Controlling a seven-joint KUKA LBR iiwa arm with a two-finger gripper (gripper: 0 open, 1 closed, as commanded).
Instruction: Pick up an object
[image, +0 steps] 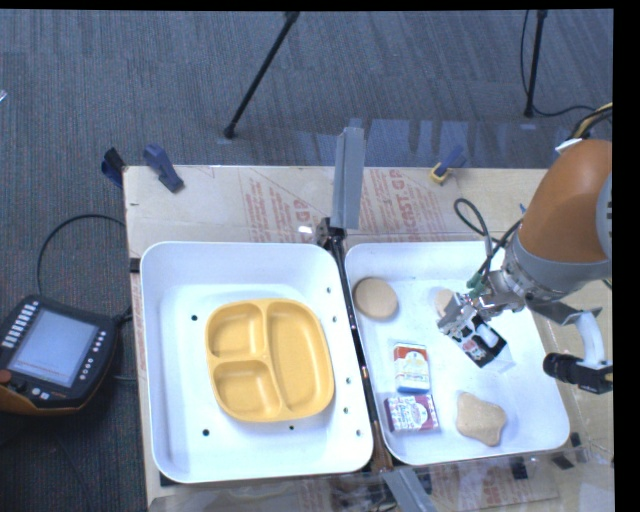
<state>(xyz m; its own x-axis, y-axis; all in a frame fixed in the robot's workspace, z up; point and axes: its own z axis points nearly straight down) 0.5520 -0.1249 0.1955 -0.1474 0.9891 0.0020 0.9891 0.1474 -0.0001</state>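
- Camera view looks down at a slant on a desk (240, 200) carrying two shallow white bins side by side.
- Reaching in from the right, the grey arm (570, 225) with its orange band bends down over the right bin (420, 262), wrist angled toward the bin's middle.
- Its jaws (468, 322) sit low over the bin's upper right part; whether they are wide or narrow I cannot tell.
- Just below the jaws lies a small dark-and-white object (484, 346); contact cannot be made out.
- A round tan cookie-like piece (376, 297) rests near the right bin's upper left corner.
- Two small cartons lie near the middle: a blue-and-white one (411, 367) and, just below it, a red one (412, 412).
- A tan bread-like lump (480, 418) sits by the lower right corner.
- Left bin (170, 270) holds a yellow divided tray (268, 358).
- A handheld pendant (50, 350) lies on the floor to the left.
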